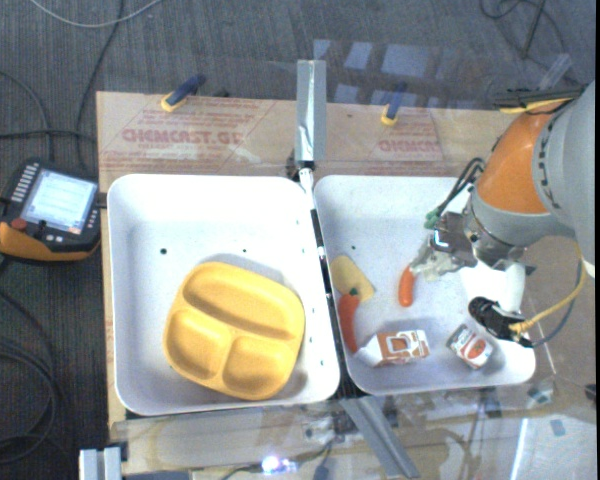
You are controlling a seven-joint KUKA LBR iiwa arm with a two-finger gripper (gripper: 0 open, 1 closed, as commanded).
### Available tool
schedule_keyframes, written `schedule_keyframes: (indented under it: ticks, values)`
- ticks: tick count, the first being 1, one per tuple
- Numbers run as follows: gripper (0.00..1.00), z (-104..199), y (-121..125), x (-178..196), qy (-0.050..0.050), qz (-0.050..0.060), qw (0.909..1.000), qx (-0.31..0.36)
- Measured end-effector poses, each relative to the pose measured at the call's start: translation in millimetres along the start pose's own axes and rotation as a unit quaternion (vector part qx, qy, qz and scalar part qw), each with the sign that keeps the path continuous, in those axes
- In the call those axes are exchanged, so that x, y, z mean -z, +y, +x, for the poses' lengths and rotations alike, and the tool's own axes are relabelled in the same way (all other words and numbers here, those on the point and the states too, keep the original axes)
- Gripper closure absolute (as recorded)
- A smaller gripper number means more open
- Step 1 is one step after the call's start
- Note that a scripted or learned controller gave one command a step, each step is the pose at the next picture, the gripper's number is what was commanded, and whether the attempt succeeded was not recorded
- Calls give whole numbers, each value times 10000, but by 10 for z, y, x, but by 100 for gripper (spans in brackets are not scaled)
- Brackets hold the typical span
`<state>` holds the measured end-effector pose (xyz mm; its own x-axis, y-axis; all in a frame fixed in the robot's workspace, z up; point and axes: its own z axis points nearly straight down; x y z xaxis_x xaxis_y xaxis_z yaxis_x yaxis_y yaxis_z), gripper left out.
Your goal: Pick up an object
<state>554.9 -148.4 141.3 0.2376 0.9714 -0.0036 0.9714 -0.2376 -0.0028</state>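
Hovering gripper just beside small orange carrot, its opening impossible to tell.

Arm reaching in from the right edge of the frame.
Its orange-banded wrist bends down-left at centre right, the tool low at its tip.

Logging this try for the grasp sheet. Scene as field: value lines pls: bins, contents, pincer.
left bin: yellow divided tray
right bin: small orange piece, yellow wedge, long orange piece along the left wall, orange-white carton, red-white packet
pincer: low over right bin, beside small orange piece
grasp: none visible
outside bins: handheld controller, left of the bench
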Motion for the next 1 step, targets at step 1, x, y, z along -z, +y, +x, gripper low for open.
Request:
schedule_keyframes:
  ticks: [1]
  values:
    - [100, 388, 6, 852, -8, -5, 9973, -730]
